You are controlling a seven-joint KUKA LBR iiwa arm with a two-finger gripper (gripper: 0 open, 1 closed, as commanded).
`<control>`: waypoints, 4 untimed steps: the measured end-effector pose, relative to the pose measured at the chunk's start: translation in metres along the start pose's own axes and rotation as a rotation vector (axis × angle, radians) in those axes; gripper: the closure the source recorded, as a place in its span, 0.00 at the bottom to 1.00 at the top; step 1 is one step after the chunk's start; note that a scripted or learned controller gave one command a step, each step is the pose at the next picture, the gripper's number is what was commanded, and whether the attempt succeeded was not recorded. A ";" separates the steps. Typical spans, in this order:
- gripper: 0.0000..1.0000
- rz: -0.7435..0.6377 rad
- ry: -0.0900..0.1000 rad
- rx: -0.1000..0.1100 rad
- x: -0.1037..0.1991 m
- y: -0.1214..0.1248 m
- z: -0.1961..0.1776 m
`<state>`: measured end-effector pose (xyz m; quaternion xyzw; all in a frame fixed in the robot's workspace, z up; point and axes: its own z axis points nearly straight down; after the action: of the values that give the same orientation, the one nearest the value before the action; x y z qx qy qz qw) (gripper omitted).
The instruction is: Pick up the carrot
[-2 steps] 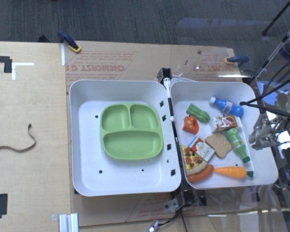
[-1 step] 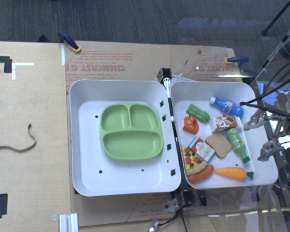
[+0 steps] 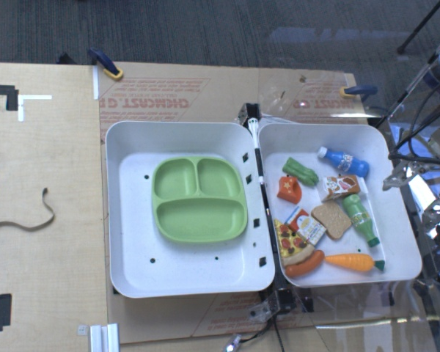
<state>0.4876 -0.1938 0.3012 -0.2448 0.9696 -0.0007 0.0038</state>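
Note:
The carrot is orange with a green stub at its right end. It lies flat near the front edge of the right bin, pointing left to right. A red sausage lies just to its left, and a green bottle lies just behind it.
The right bin also holds a pizza slice, a bread slice, a small box, a juice carton, a blue bottle, a green vegetable and a red one. The left bin holds a green divided plate.

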 end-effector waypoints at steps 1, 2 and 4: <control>0.00 -0.277 -0.001 0.000 0.005 -0.011 -0.020; 0.00 -0.446 -0.001 -0.001 0.016 -0.023 -0.023; 0.00 -1.135 -0.004 -0.002 0.017 -0.022 -0.055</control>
<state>0.4826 -0.2213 0.3558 -0.7277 0.6859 -0.0012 0.0042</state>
